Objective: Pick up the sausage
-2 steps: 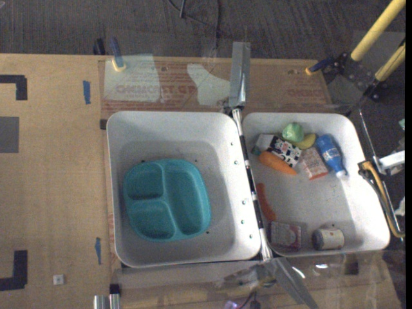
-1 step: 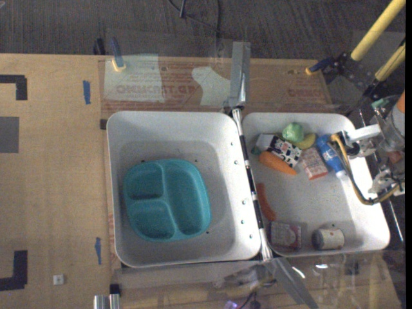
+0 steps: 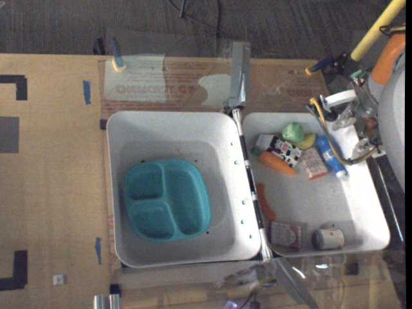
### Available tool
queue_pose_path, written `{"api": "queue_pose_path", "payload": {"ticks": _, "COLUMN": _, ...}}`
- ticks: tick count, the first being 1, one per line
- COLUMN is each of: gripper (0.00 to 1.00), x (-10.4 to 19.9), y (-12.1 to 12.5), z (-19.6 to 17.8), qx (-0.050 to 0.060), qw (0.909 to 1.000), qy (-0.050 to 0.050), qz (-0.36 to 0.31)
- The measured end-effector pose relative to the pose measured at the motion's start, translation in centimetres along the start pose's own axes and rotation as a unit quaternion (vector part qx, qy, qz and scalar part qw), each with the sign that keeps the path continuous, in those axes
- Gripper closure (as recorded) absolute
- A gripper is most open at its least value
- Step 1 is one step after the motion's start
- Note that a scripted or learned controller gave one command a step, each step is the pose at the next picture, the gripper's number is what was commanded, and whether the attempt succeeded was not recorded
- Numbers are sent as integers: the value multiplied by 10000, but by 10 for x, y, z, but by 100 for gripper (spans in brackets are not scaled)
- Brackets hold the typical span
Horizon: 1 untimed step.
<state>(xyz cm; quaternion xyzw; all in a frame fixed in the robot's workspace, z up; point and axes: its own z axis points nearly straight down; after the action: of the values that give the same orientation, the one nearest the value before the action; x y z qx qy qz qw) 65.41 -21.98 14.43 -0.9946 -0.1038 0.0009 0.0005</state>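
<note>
Gripper: the metal-and-black two-finger gripper (image 3: 353, 126) hangs over the far right corner of the right-hand shallow white bin (image 3: 360, 201); whether it is parted or closed cannot be told, and nothing shows in its grasp.
Arm: the grey arm with its orange band (image 3: 388, 62) rises just behind the gripper, towards the right edge.
Nearest object: a blue plastic tube (image 3: 331, 156) lies just beside the gripper, on its left.
Next out: a pink-and-white small box (image 3: 313, 164) touches the tube; a yellow piece (image 3: 308, 140) and a round green fruit (image 3: 293, 132) sit further left.
Beyond those: a black-and-white patterned carton (image 3: 283, 150) rests against an orange carrot-shaped toy (image 3: 278, 163).
Sausage: the slim reddish-orange sausage (image 3: 264, 201) lies well apart from the gripper, along the bin's left wall, untouched.
Near rim: a grey cylindrical can (image 3: 328, 238) lies on its side near a pink flat packet (image 3: 286, 235).
Farthest: the left-hand shallow white bin (image 3: 129, 134) holds a teal divided plastic plate (image 3: 166, 199).
</note>
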Motion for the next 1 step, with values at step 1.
{"api": "queue_pose_path", "payload": {"ticks": 1, "gripper": 0, "x": -6, "y": -7, "z": 20, "qx": -1, "qw": 10000, "qy": 9, "qz": 0}}
